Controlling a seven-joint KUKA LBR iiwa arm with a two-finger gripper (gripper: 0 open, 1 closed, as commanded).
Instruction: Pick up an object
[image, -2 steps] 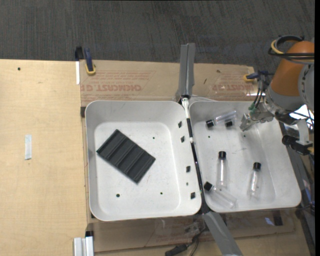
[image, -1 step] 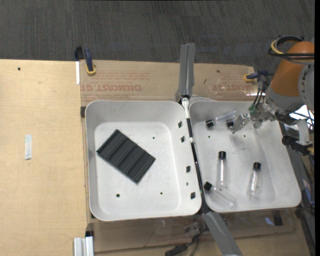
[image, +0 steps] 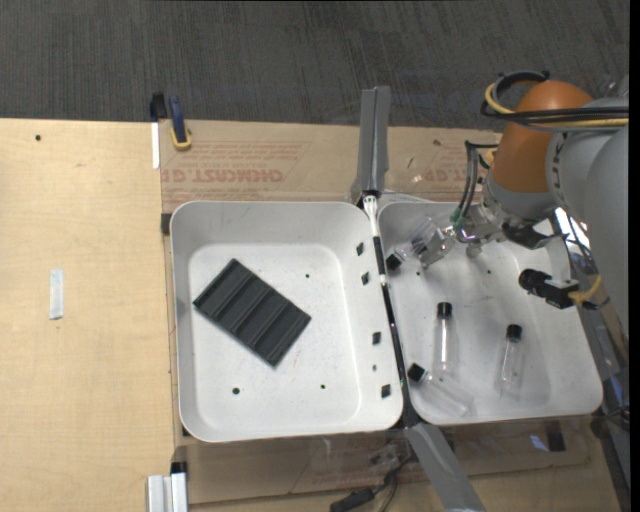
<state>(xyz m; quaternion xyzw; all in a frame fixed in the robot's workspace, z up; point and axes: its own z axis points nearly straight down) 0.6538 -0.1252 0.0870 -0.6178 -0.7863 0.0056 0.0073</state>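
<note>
Clear plastic seems the likeliest target, since the gripper (image: 447, 238) sits low in the right bin (image: 592, 388), towards its far left corner, with the grey arm (image: 590, 180) bent over the far right side. Just beside it lies a small see-through vial with a black cap (image: 408, 250), close to the bin's left wall. From where I stand I cannot tell whether the gripper is spread or pressed together, nor whether it has anything in it; the glare on the tool and the plastic blend into one. To do this step well, I'd say the tool wants to straddle the vial across its narrow width, square to its length, and press down far enough that the round body cannot squirt out sideways. The wall so near leaves little room on that side. Two more capped vials lie in the same bin: one (image: 441, 338) near the middle, another (image: 511, 358) towards the near right corner. Something clear with a dark end (image: 428, 383) rests by the near left corner. The left bin (image: 180, 300) holds a dark ribbed panel (image: 252, 311), lying flat and askew towards its left side, well apart from the arm.
</note>
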